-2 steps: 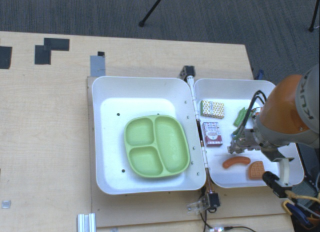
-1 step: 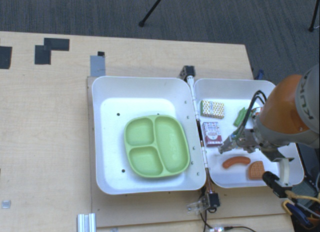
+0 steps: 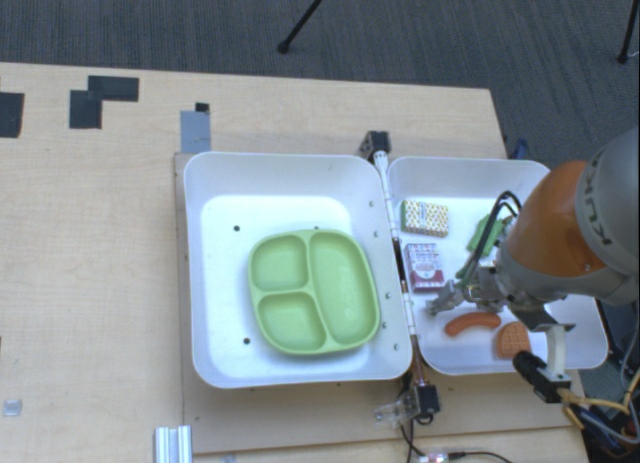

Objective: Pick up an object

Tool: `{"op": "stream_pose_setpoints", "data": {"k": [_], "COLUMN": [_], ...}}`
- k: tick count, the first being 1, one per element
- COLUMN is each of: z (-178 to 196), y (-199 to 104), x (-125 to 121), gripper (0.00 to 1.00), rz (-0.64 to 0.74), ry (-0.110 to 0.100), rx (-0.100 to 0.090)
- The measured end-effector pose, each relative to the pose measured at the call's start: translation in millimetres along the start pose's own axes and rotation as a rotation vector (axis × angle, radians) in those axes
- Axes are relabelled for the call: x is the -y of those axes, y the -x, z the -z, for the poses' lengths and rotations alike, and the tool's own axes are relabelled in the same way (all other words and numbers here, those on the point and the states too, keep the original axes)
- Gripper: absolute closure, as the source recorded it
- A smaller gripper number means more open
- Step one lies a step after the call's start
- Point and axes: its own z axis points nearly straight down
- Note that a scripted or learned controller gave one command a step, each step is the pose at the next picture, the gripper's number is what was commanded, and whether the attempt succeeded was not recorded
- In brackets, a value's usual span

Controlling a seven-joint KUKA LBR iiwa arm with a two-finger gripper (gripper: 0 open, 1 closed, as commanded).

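Lots of open room in the left bin (image 3: 215, 281) around the green divided plate (image 3: 314, 292); much less in the right bin (image 3: 590, 346), with a yellow packet (image 3: 425, 216), red packet (image 3: 424, 268), sausage (image 3: 471, 324) and round cookie (image 3: 512, 339) crowded together. Down low over the right bin, just left of the sausage: the claw (image 3: 447, 298). Can't tell how wide open, or whether anything is held.

Both bins (image 3: 200, 251) were white. The left bin held a pale green divided plate (image 3: 314, 293). In the right bin, at 12 o'clock lay a packet (image 3: 425, 216) with a yellow-and-white speckled pattern; below it, a red-and-white packet (image 3: 423, 266). At 6 o'clock lay an orange-red sausage (image 3: 471, 323), with a brownish-orange round piece (image 3: 511, 339) at its 4 o'clock. A green item (image 3: 490, 228) lay at 2 o'clock. The arm (image 3: 570, 226) was grey with an orange band. The counter (image 3: 90, 281) was light wood.
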Motion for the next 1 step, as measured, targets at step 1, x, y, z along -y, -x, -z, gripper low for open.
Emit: {"op": "stream_pose_setpoints", "data": {"k": [1], "z": [11.3], "y": [-0.6], "x": [-2.2], "gripper": [1.0], "rz": [0.002], "ry": [0.006], "rx": [0.0]}}
